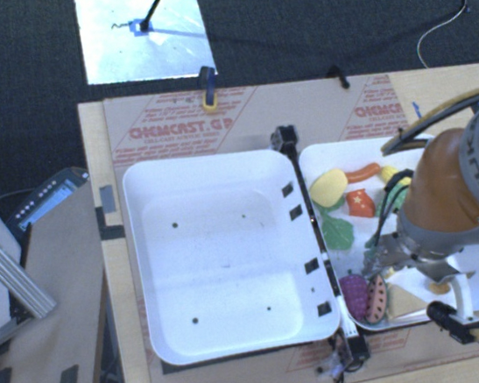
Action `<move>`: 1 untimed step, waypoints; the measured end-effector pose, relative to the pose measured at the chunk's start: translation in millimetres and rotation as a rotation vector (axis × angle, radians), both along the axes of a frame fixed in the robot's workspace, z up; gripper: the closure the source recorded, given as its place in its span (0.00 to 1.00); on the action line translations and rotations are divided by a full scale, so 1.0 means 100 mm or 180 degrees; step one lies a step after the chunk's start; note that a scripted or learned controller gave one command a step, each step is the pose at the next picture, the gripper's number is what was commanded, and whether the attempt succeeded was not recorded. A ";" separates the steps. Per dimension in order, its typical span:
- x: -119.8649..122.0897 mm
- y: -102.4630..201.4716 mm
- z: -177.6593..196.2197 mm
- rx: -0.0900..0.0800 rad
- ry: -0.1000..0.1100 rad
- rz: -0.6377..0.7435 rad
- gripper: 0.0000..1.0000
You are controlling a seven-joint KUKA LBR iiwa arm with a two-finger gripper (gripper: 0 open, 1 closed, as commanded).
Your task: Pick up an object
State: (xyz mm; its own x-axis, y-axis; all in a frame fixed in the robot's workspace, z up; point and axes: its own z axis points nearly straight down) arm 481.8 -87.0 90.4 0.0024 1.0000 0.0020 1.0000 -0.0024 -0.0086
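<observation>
The right bin [317,163] holds several toy foods. A yellow lemon-like piece [328,187] lies at its far left, with an orange carrot-like stick [362,172] beside it and a red-orange chunk [360,203] just below. A green leaf shape [338,232] lies by the left wall. A purple grape bunch [354,290] and a watermelon slice [378,298] rest at the near left corner. My gripper [380,257] hangs low over the bin, just above the grapes and slice, under the grey and orange wrist. The arm hides the bin's right half.
The left bin [221,251] sits beside the right one, with black clips [306,239] along the shared wall. A small yellow piece [389,174] peeks out beside the wrist. A yellow clamp [209,102] stands on the board behind the bins.
</observation>
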 end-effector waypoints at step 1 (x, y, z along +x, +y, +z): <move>0.74 0.32 1.00 -0.0009 -0.0076 0.0040 1.00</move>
State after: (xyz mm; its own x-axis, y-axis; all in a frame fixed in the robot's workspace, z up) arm 555.6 -54.9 190.8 -0.0102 0.9999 -0.0010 0.9998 0.0102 0.0154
